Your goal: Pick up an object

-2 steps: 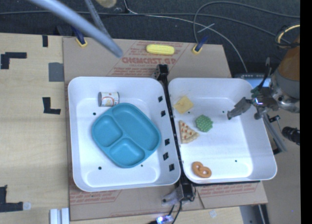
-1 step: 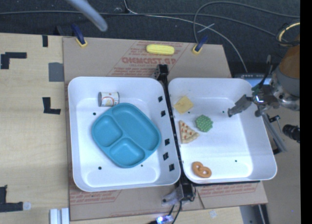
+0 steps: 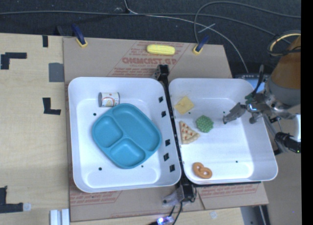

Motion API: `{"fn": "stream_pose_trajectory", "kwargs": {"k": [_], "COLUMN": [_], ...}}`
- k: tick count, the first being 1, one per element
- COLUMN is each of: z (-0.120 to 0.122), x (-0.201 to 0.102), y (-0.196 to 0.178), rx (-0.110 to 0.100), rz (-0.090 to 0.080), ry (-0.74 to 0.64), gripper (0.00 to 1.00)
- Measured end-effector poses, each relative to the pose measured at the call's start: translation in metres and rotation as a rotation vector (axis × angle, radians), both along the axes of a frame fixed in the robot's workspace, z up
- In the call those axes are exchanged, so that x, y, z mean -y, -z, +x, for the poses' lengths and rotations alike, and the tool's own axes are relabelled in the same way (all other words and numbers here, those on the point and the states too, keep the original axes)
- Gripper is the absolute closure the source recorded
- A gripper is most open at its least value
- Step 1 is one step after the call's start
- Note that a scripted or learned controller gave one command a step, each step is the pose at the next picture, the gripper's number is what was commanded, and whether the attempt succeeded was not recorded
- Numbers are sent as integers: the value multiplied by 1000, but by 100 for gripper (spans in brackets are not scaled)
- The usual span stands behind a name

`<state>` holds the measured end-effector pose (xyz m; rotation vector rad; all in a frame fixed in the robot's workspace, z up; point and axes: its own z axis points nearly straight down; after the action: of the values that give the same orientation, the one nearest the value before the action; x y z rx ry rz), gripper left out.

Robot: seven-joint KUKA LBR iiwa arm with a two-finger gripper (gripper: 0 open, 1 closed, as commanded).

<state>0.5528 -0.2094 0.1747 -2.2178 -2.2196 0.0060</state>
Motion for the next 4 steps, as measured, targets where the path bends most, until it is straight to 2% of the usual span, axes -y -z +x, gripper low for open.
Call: {"fn": "stream_pose_trajectory", "kwargs": {"k": [1,2,3,4], "z": [-2,-2,-1,4], "x": [-3,-3,-3,-7], "y": [65,90,78,35], "rx": [-2,5,10,6], "rz": [1,-2,-5,0], "ry": [0,-1,-1,-1], "gripper": [0,0,100,100]}}
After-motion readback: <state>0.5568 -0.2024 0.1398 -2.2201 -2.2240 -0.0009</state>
